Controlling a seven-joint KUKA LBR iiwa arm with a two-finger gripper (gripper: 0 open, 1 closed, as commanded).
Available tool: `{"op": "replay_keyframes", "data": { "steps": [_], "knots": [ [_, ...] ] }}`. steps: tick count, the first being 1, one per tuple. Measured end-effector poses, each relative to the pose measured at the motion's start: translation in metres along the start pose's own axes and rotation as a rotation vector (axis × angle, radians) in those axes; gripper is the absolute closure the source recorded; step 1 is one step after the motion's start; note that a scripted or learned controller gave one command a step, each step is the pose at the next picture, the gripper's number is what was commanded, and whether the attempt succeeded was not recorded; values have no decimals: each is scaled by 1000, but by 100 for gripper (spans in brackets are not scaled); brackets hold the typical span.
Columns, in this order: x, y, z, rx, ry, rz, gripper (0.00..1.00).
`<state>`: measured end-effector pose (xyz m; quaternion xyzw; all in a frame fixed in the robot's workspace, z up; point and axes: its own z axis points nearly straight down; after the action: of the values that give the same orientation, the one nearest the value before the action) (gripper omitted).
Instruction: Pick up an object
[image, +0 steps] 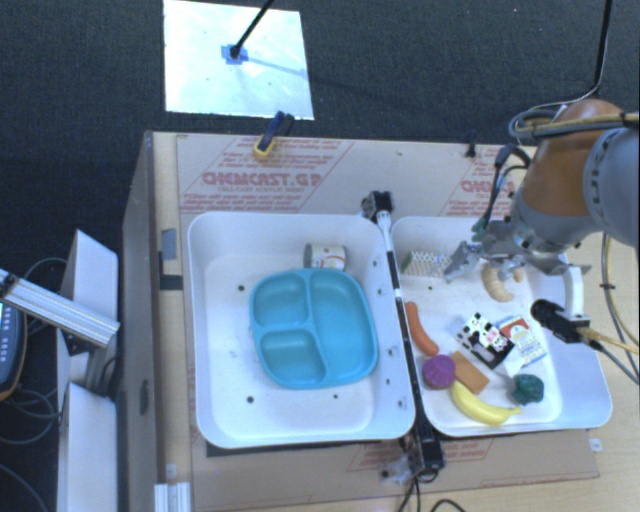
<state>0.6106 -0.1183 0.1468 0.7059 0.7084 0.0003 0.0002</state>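
The tool (487, 262) hangs over the far part of the right shallow white plastic bin (590, 395), at the end of the grey arm with the orange band (560, 170) that reaches in from the right. I cannot tell from this slanted view whether the tool is released or clenched, because its lower parts merge with the small things under it, and I see nothing clearly grasped. The thing that lies nearest to it is the small pale beige curved piece (497, 284), which rests on the bin floor just beside and a little toward the near side of the tool; its long axis runs roughly from far to near, with a light bend. So, in my judgement, the coming move turns on a short descent almost straight down, with the closing direction set across this axis. To the left of the tool, near the divider between the bins, lies a small white ribbed block (424, 263). The other candidates are well apart toward the near side: an orange carrot-like stick (421, 330), a purple round ball (438, 371), a yellow plastic banana (481, 404), a black-and-white patterned block (483, 337) and a dark green lump (527, 388). The left white bin (225, 400) holds a light blue divided plate (312, 327) and a small cream can lying on its side (325, 257); these are farther from the tool.
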Motion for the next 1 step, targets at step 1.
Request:
{"op": "replay_keyframes", "data": {
  "steps": [1],
  "knots": [
    [-61, -28, 37, 0, -2, 3, 0]
  ]
}}
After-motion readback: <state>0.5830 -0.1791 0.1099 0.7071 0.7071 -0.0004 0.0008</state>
